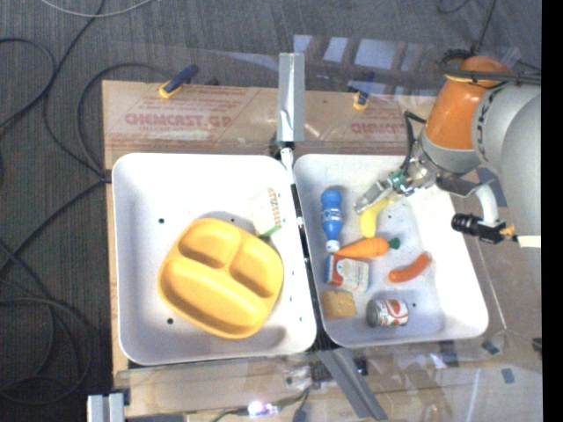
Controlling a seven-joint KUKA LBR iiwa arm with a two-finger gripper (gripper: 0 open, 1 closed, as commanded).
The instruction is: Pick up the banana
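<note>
From my remote station I see the gripper [393, 185] low in the upper part of the right bin [457, 271], its fingers closed around the upper end of the banana [373, 214], which slants down-left from them. The banana's lower end points toward the carrot [362, 249]. Just left stands a blue bottle [331, 214]. A red sausage [410, 267], a small carton [349, 273], a cracker [339, 303] and a can [388, 312] lie lower down. The left bin [145, 192] holds a yellow sectioned tray [222, 276].
</note>
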